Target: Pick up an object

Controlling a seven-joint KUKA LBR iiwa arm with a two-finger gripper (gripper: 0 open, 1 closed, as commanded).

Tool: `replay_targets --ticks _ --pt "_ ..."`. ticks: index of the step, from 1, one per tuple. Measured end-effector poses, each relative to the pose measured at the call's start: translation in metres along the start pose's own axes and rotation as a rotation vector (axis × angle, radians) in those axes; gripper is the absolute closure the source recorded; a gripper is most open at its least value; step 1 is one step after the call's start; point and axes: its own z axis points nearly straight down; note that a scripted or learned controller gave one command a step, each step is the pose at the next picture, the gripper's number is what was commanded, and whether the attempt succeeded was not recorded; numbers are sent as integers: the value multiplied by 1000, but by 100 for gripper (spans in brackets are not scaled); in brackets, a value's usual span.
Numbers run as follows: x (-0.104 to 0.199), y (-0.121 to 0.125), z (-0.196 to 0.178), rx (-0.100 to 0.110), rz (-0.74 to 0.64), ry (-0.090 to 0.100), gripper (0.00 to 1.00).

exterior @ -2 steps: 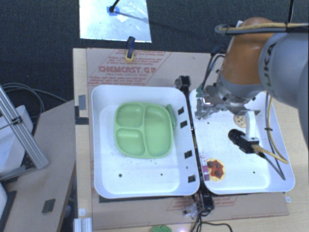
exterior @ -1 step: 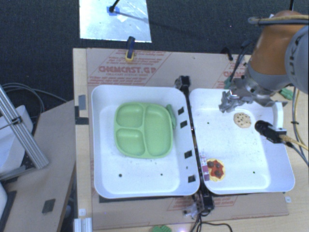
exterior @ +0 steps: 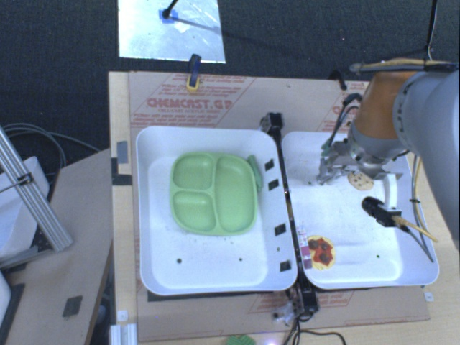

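L bin: green divided plate, well apart from the gripper. R bin: small red-yellow obj by its near-left corner, w/ the gripper farther back, low over the bin floor. Just view-right of the gripper sits a tan round piece, maybe a toy biscuit. It's the nearest target, so prob. a short shift right. Jaws: can't tell if spread or pressed together.

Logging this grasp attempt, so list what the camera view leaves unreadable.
1. Tan round item in the right bin: partly under the tool, kind unclear.
2. Red-and-yellow item near that bin's left wall: too small to identify.
3. Green strip beside the green plate: separate thing or plate rim, cannot tell.
4. Green thing at the view's bottom edge: cut off.
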Motion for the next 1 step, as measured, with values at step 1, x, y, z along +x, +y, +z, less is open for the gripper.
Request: replay_targets --ticks 1 --pt "-68 9 -70 -14 1 -3 100"
